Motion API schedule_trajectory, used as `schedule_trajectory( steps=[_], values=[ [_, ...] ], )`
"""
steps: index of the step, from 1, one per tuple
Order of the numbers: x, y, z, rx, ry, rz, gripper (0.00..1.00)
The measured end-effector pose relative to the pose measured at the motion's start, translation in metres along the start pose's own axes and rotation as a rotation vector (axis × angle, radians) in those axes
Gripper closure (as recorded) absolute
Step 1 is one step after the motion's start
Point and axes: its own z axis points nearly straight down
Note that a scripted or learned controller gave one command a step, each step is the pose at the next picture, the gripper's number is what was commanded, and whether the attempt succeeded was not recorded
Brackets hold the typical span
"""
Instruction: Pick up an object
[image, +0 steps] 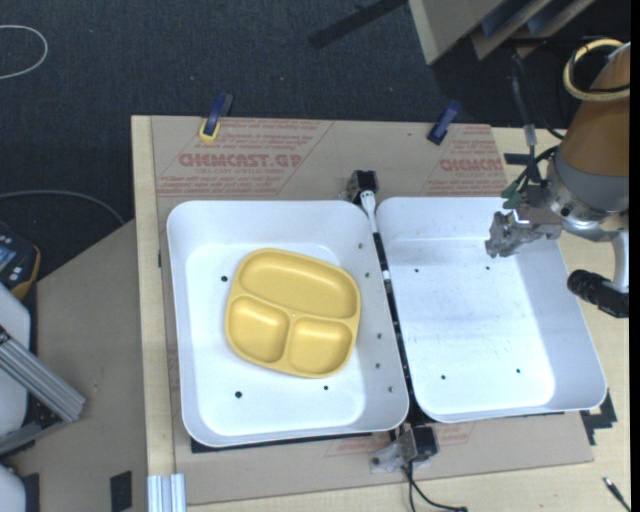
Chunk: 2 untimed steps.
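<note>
Yellow divided plate (292, 325) is sitting flat in the left bin (195, 240), roughly in the middle of it and turned a bit off-square — three compartments, the big one toward the top of the frame and two smaller ones toward the bottom. Nothing is touching it.

The tool (507, 238) is way over on the other side, at the upper right of the frame, hovering by the top right corner of the right bin (560, 385). It's small and dark against the white and I honestly can't tell how far open it is or whether there's anything in it. The grey arm (592, 180) with its orange band comes in from the right edge.

Both bins sit side by side on the cardboard-covered tabletop (300, 145), with two blue clamps (214, 118) along the top edge.
</note>
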Motion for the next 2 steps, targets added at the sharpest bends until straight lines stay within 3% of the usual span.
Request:
schedule_trajectory(
  steps=[1, 2],
  values=[
    [0.038, -0.033, -0.004, 0.009, 0.004, -0.002, 1.00],
    [0.078, -0.049, -0.006, 0.009, 0.003, -0.002, 1.00]
  ],
)
